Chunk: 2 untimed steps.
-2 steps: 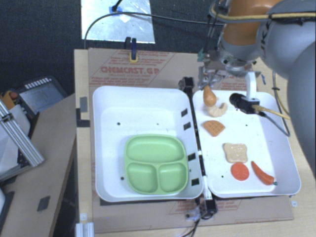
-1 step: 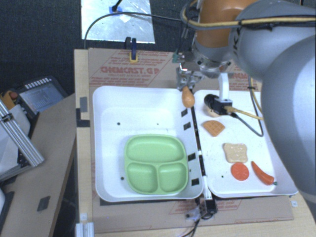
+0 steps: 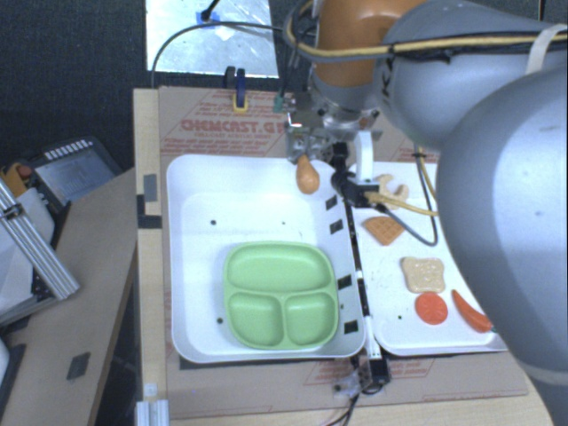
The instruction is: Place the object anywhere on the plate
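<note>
A light green plate [image 3: 282, 272] with three compartments lies in the front half of the left bin [image 3: 200, 238]. My gripper [image 3: 306, 160] hangs over that bin's back right corner, under the orange band of the arm. A small tan oval object [image 3: 308, 178] hangs from it, its upper end pinched between the fingers. The object is behind the plate and slightly to its right, well apart from it, close to the divider between the bins.
The right bin [image 3: 390, 331] holds a brown waffle-like piece [image 3: 383, 229], a slice of toast [image 3: 422, 273], a red round slice [image 3: 432, 309], an orange-red carrot-like piece [image 3: 471, 311] and a tan piece [image 3: 390, 187] by the gripper. The arm's grey bulk covers the right side.
</note>
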Available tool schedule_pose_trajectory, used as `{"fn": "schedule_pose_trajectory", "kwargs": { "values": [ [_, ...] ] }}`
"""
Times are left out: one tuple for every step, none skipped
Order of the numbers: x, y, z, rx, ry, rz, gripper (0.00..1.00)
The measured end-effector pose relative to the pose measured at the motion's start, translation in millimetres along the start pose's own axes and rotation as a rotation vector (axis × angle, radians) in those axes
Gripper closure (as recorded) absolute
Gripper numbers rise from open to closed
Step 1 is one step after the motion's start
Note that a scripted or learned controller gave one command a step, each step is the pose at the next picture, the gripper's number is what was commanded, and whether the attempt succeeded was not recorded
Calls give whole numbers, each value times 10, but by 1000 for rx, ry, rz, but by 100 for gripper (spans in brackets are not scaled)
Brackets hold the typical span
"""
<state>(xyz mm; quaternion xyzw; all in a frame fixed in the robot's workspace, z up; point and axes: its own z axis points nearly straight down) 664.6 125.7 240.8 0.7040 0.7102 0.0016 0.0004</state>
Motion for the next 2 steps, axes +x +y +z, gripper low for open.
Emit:
{"fn": "schedule_pose_trajectory", "kwargs": {
  "values": [
    [260, -161, 113, 4, -1, 2, 100],
    [245, -153, 109, 3, -1, 4, 0]
  ]
}}
